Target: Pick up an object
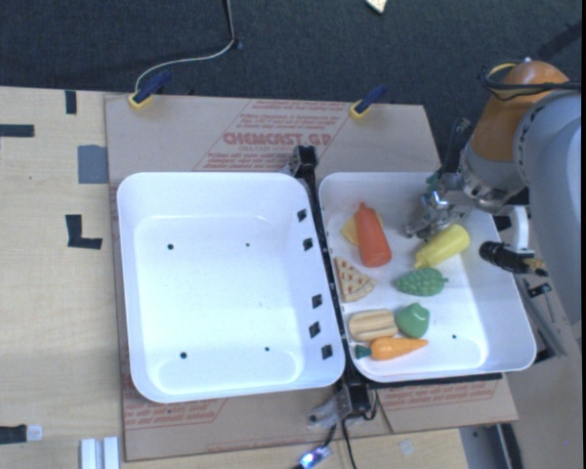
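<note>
Two shallow white bins sit side by side on a sheet of brown cardboard laid on the table. The left bin holds nothing that I can make out apart from a few dark dots on its floor. The right bin carries all the toy food.

In the right bin, an orange-red bottle shape lies near the inner wall with a yellow piece just beside it on its left. Below them is a tan waffle wedge. Toward the near edge lie a hot dog bun, a green pepper touching it on the right, and an orange carrot just below both. A green bumpy vegetable sits in the middle of the bin, and a yellow corn-like piece lies tilted just above it.

The arm (grey, with the orange band showing near the top right) reaches into the far right part of this bin. Its hand hangs low over the bin floor just above the upper end of the yellow corn-like piece, seemingly touching it or very nearly so. Whether the hand is spread or closed cannot be told from this angle, and nothing is seen held in it
</note>
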Tool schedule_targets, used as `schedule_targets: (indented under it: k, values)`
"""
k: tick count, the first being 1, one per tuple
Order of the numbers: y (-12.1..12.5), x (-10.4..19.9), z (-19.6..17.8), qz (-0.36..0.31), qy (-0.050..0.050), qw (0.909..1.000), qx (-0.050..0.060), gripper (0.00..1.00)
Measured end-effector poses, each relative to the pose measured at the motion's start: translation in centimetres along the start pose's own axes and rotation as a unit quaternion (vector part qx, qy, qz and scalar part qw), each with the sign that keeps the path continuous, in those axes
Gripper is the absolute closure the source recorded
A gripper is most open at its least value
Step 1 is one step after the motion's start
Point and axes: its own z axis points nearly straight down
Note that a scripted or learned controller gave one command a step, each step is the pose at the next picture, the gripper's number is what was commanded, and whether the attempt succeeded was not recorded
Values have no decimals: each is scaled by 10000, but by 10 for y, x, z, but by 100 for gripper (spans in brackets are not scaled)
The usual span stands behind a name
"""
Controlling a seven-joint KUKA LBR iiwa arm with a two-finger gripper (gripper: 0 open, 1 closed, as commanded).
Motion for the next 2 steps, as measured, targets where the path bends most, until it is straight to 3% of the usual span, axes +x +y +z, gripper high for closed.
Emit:
schedule_targets:
  k: [2]
  values:
    - [0,1,0,-10,-18,10000,2,100]
